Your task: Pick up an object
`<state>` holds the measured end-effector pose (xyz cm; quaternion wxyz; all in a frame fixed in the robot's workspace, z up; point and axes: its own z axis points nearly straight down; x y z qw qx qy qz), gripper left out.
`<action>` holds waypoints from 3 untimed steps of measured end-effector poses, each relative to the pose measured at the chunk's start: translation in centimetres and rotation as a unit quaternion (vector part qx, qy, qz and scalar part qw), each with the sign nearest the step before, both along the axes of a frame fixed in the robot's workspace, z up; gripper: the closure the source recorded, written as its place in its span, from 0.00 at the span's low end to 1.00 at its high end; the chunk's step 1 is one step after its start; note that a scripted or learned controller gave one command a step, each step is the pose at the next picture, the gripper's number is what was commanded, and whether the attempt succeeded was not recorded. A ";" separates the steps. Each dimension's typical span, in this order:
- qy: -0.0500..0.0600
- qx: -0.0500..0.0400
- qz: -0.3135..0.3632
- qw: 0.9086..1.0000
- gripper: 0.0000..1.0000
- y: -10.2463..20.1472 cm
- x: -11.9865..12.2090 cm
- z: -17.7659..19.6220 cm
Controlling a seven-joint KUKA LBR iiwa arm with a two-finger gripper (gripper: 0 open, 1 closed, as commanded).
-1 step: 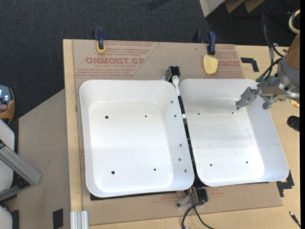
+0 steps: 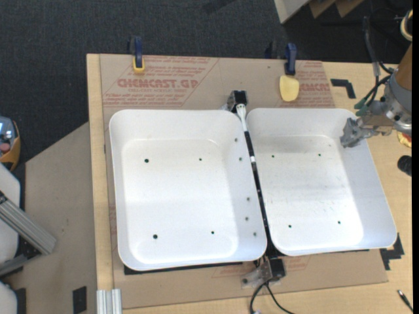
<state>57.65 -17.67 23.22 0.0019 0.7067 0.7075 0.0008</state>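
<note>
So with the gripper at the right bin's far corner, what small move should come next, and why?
Probably a short retreat and a rescan rather than a descent. The gripper sits over the right bin's far right rim, and below it I see just bare white floor, as in the left bin.

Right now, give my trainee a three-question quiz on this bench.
1. True or false: the tool hangs over the left bin.
2. What colour is the lump lying behind the right bin? A) yellow B) green C) red
3. How many blue clamps grip the board's far edge?

Key: 1 false, it sits at the right bin's far right corner; 2 A; 3 two.
</note>
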 end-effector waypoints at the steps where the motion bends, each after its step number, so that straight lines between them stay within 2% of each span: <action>1: -0.007 -0.004 -0.001 1.000 1.00 -5.0 4.1 11.4; 2: 0.005 0.003 0.003 1.000 1.00 2.7 3.1 3.9; 3: -0.004 -0.003 -0.002 1.000 1.00 -4.3 7.9 10.9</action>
